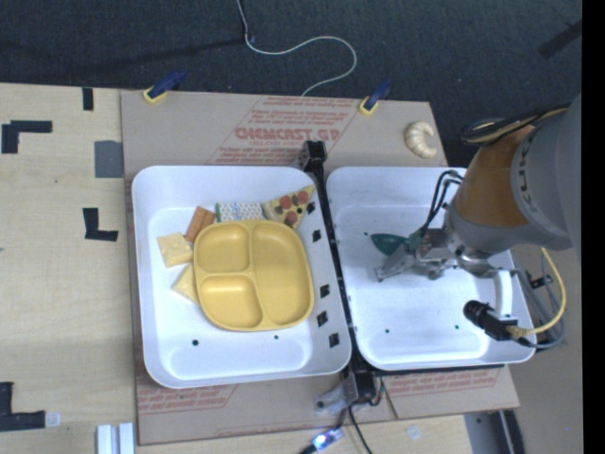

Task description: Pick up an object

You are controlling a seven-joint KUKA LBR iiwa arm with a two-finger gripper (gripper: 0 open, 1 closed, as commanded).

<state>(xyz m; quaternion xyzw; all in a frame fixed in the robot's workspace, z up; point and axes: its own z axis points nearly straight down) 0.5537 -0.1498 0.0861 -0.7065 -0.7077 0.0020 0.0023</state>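
You see the gripper [389, 265] low in the right bin [416, 343], angled toward a small green object [386, 244] lying at its tip, presumably the chosen target, though you cannot tell how its jaws stand.

Divided plate [253, 274] in left bin [151, 253]

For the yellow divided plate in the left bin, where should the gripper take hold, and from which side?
Probably the raised rim of the yellow plate, pinched from straight above. It lies flat with its face up, so only the thin edge offers two opposing surfaces. The edge facing the bin's bare floor, toward the camera, looks best: the far and left edges are crowded by small flat pieces.
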